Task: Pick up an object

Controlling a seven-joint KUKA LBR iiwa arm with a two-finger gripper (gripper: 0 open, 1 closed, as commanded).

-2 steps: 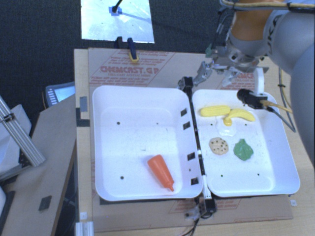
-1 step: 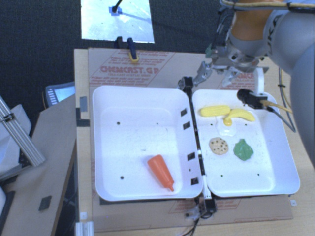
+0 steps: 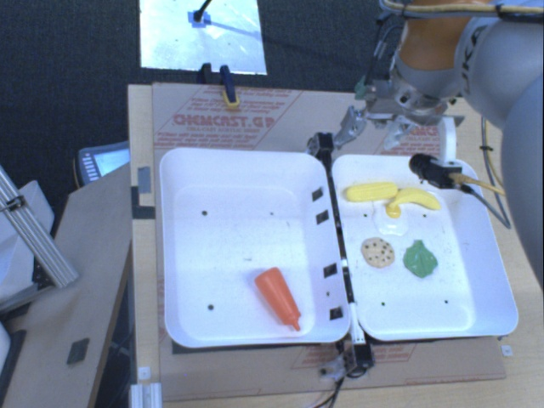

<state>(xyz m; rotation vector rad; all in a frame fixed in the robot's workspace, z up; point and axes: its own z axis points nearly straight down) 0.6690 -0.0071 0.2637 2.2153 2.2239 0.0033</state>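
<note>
- The gripper hovers above the right bin's far edge, fingers spread, holding nothing.
- The banana, cookie and carrot lie ungrasped; picking remains.

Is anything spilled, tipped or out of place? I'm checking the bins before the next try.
Nothing stands out. The carrot lies in the left bin; the two bananas, cookie and green piece lie in the right bin.

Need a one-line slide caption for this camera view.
Gripper open above the right bin's far edge, near banana, cookie and green piece; carrot in left bin.
</note>
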